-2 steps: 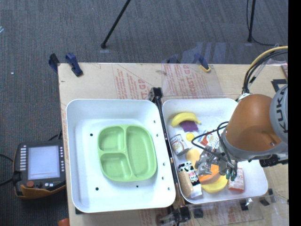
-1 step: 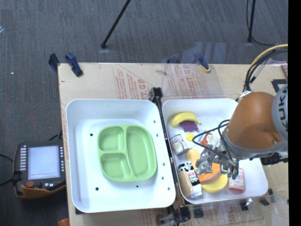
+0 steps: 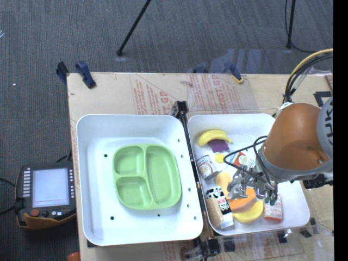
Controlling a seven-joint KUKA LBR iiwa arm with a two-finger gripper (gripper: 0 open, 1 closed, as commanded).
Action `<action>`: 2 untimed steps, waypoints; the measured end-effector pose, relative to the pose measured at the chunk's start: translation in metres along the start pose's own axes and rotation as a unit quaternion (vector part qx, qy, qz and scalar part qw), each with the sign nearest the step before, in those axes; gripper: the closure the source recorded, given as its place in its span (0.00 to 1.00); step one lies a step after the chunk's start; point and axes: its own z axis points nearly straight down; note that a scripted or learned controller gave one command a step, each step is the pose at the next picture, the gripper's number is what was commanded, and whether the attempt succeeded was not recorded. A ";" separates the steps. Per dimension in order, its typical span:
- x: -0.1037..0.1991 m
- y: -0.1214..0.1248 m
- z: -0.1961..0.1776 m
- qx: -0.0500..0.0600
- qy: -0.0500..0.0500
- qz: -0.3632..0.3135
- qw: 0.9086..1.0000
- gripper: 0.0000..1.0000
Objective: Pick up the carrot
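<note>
The gripper [image 3: 251, 185] hangs low in the right bin [image 3: 296, 208], under the arm's orange band [image 3: 295, 137] and grey wrist. Its metal fingers point down into the pile of toy food, but they are a tangle of small parts from this angle, and whether they are apart or together cannot be told. Nothing can be seen clamped between them.

Just beneath and slightly left of the gripper lies the carrot [image 3: 239, 202], an orange piece in the lower middle of the right bin. Its long axis runs roughly left to right across the bin, tilted a little; the gripper covers part of it, so which end is the tip cannot be made out. It touches a yellow piece [image 3: 247, 215] just below it and rests beside a peach-coloured lump [image 3: 223, 179] on its upper left.

To the carrot's left stands a small milk carton [image 3: 218, 199] with black patches, and below that a tan roll [image 3: 214, 213]. Right of the gripper lies a red-and-white packet [image 3: 273, 210]. Further up the bin sit a small can [image 3: 206, 166], a banana [image 3: 213, 137] and a purple item [image 3: 219, 145] touching the banana.

The left bin [image 3: 98, 145] holds a green divided plate [image 3: 147, 176]. A teach pendant [image 3: 46, 192] lies on the floor left of the bench.
</note>
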 end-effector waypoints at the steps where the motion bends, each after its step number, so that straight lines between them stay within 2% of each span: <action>1: 0.001 -0.010 0.032 -0.002 -0.003 -0.141 0.990 1.00; 2: -0.002 -0.009 0.022 -0.002 -0.005 -0.142 0.990 1.00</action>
